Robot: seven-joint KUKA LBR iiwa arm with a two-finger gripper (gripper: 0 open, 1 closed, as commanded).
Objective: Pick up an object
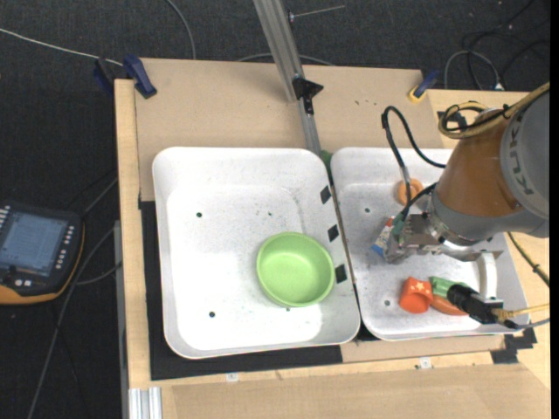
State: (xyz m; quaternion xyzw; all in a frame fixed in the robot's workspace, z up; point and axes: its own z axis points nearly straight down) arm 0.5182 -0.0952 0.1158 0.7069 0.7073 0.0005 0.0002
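Bench: a pale wooden board [236, 103] on dark carpet, with two shallow white bins set side by side on it. Nearest the camera, in the front part of the right bin [384, 317], an orange and green toy [417, 294] is seen lying flat on the bin floor. Its long axis is judged to run roughly across the bin, dipping slightly toward the view's right. The blunt orange end is pointed to the view's left, the green part to the right. In the left bin [175, 234], a green bowl [295, 270] is stood upright near the front right corner.

A little further back, the gripper [390, 238] is held low over the middle of the right bin, just behind the toy and apart from it. How wide it is set cannot be told, and nothing is seen to be held. A small blue patch [377, 250] at its tip cannot be identified. Furthest back, a round orange thing [409, 188] is partly hidden by the arm.

Step in hand, as judged: approach to a grasp, nothing lifted yet. For a sound grasp the gripper is best brought forward over the toy's orange body, closed across the short axis rather than along the length, and kept clear of the bin wall
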